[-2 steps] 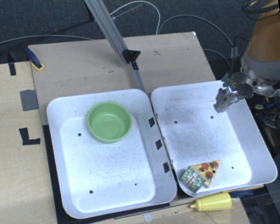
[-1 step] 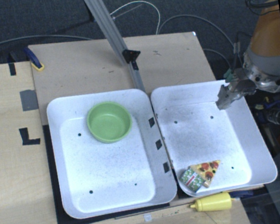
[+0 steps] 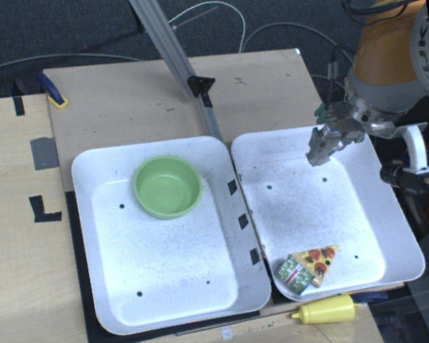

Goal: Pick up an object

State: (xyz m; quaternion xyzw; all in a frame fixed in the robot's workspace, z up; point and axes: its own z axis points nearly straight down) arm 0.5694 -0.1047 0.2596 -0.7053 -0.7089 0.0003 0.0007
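A green bowl [image 3: 167, 185] sits upright in the upper part of the left bin [image 3: 122, 302]. A small colourful packet [image 3: 304, 267], green and yellow with red spots, lies at the near left corner of the right bin [image 3: 365, 207]. My gripper [image 3: 321, 149] hangs over the far right part of the right bin, well away from the packet and the bowl. Nothing shows between its fingers.
A yellow bottle [image 3: 328, 311] lies on the bench just outside the right bin's near edge. A grey pole [image 3: 170, 44] slants in from the top to the divide between the bins. Cables [image 3: 257, 35] lie behind the right bin.
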